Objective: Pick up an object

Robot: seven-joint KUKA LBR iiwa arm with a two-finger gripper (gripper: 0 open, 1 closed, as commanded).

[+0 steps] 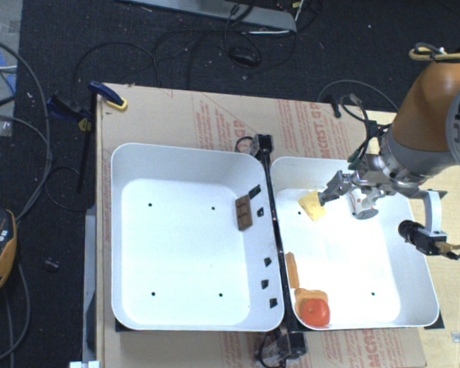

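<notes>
1. The end effector (352, 193) hangs over the upper part of the right bin (410, 295), at the end of the grey arm (437, 99) with its orange band, which enters from the right.
2. Finger state: cannot be determined. One dark finger slants left toward the yellow block and a pale part points down beside it; no object is visible between them.
3. The yellow block (312, 206) lies on the right bin's floor near its upper-left corner, just beside the tip of the dark finger; contact cannot be confirmed.
4. A red ball (314, 310) rests in the right bin's lower-left corner, with an orange stick (292, 270) lying along the left wall just above it.
5. The left bin (133, 236) holds a brown bar (244, 214) near its right wall.
6. Both bins sit on the table (180, 114).
</notes>
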